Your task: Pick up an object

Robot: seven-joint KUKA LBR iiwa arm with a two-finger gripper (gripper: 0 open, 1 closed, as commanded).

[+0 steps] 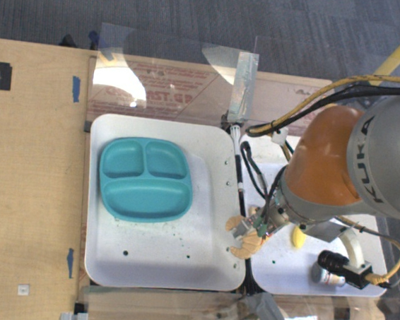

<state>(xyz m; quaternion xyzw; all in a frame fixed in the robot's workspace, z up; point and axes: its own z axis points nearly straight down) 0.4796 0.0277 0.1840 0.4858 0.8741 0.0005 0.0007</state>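
Camera view, lower centre: we see the hand point(258, 226) just beside a tan object point(245, 247); grip unclear.

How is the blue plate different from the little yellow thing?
The plate is teal blue; the yellow thing is yellow. The plate is far bigger and split into three sections, while the yellow thing is a small plain lump. The plate lies in full view in the left bin; the yellow thing sits in the right bin, tucked partly under the arm. Both rest on a white bin floor.
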